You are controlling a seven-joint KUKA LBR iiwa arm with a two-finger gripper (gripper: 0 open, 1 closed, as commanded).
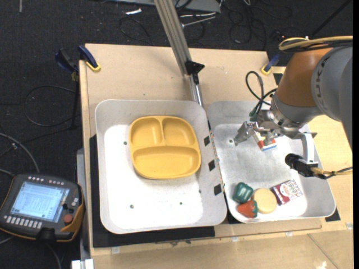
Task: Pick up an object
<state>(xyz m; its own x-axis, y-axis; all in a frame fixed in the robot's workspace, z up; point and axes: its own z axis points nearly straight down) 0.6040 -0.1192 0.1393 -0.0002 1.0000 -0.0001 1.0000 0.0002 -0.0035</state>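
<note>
Currently the tool (pixel 263 138) hangs low over the right bin (pixel 235 112), toward that bin's far edge, with the grey arm (pixel 314 88) reaching in from the table's right side. A small object in red, white and blue (pixel 269 144) sits right at the tool's tip; whether it lies between the fingers or merely beneath them cannot be told, nor whether the tool is spread or clenched, since the wrist hides the tips.

The other candidates are bunched near the right bin's near edge: a green piece (pixel 243 192), a red piece (pixel 247 208) touching it, a pale yellow round (pixel 265 200) just beside those, and a red-and-white packet (pixel 288 191) toward the near right corner. Their crowding probably makes them harder targets, which may be why the arm is placed over the lone item, well apart from the cluster.

The left bin (pixel 112 167) carries a yellow divided tray (pixel 165 148) near its far edge. A teach pendant (pixel 38 203) rests off the table's near left corner.
</note>
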